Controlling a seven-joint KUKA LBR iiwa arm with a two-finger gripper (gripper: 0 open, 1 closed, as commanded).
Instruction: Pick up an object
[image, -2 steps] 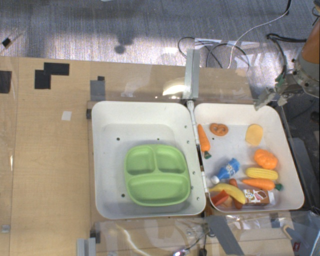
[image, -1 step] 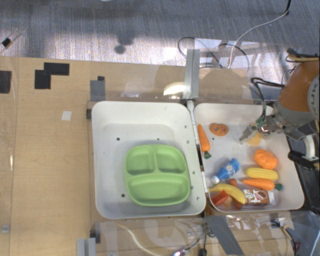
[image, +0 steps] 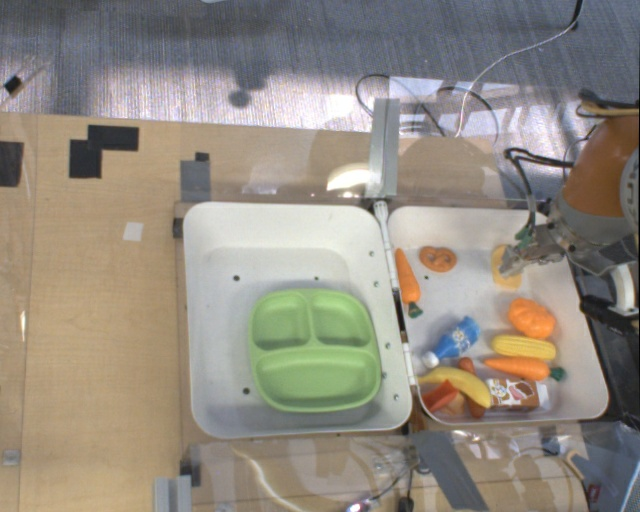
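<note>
My gripper (image: 519, 256) hangs at the far right of the right bin (image: 470, 222), right over a small yellow block (image: 503, 270) that it partly hides. I cannot tell whether it touches the block. Around it lie toy foods: a brown pretzel (image: 437, 259), an orange carrot (image: 406, 281) along the left wall, an orange fruit (image: 531, 319), a corn cob (image: 523, 347), a second carrot (image: 520, 368), a blue bottle (image: 454, 341), a banana (image: 461, 384) and a juice carton (image: 512, 396).
The left bin (image: 222, 250) holds a green divided plate (image: 315, 350) toward its front. A grey post (image: 385, 145) stands behind the wall between the bins. Cables (image: 450, 100) trail behind the right bin. Bare floor shows in the middle of the right bin.
</note>
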